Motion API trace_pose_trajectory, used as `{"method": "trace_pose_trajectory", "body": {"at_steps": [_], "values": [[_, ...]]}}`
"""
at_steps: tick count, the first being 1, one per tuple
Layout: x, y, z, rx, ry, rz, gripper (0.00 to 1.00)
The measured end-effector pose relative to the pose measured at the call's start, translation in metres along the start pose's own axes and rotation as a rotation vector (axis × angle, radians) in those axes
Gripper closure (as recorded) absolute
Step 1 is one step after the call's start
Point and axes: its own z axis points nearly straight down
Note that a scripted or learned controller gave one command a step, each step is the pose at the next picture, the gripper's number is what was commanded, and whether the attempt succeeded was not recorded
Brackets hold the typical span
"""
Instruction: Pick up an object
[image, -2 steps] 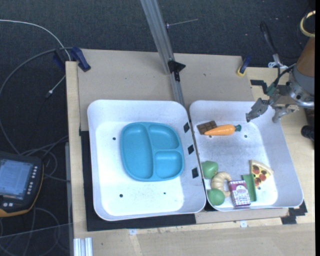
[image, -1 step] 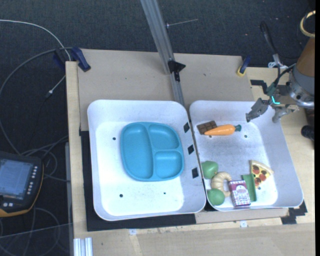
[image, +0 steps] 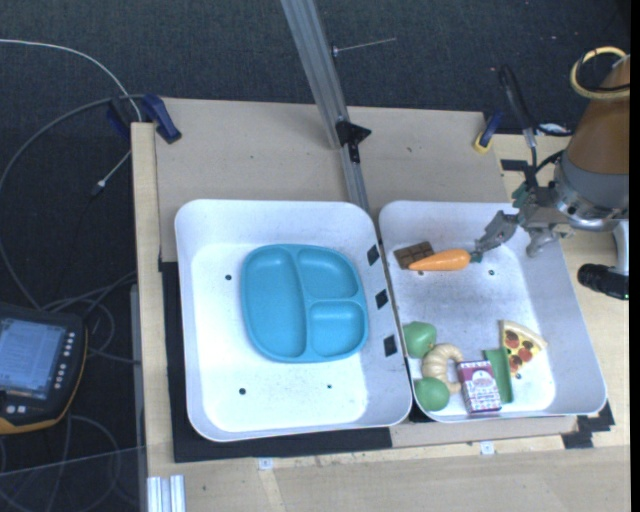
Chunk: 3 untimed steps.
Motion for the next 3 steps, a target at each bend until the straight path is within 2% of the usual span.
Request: {"method": "trace_pose_trajectory", "body": {"at_steps": [1,2,3], "values": [[0.002,0.003,0.063,0.001,0.001,0.000,0.00],[0.003,0.003,0.088,-0.001,0.000,0.001,0.00],[0.004,0.005,0.075,-0.007,-0.001,0.000,1.00]]}}
